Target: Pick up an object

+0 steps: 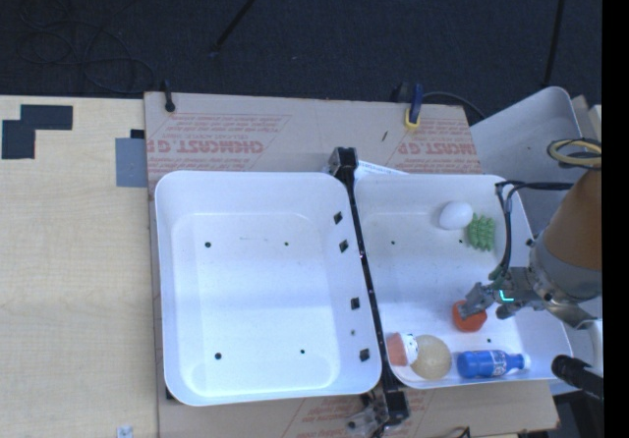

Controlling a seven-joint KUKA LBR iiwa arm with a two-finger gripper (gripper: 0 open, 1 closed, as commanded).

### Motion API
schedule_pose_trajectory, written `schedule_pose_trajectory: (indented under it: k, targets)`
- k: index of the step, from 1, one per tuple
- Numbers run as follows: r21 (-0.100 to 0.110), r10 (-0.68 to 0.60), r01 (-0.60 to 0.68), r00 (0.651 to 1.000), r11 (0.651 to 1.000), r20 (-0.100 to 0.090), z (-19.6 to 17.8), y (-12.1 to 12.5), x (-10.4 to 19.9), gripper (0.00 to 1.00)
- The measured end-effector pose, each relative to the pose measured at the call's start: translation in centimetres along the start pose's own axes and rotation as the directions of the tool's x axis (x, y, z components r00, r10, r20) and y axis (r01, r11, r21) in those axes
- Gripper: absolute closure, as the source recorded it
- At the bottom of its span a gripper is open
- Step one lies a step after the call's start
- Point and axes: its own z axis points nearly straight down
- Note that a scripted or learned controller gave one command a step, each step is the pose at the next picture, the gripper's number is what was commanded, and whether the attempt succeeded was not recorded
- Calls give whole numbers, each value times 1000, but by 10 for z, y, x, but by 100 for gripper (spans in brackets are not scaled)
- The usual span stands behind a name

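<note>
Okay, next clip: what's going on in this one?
A grey robot arm reaches in from the right over the right bin. Its gripper sits right at a small red-orange object; whether it has hold of it is unclear. Also in that bin: a white ball, a green leafy piece, a beige round object and a blue bottle.

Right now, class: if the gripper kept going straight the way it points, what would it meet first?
Probably the red object: the gripper points left and down, right above it. Depth is hard to judge from this slanted view.
</note>
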Motion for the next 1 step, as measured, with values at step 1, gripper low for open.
schedule_pose_trajectory:
  k: [1]
  targets:
    - [-2, -5, 5, 1000, 1000, 1, 59, 1, -33, 0]
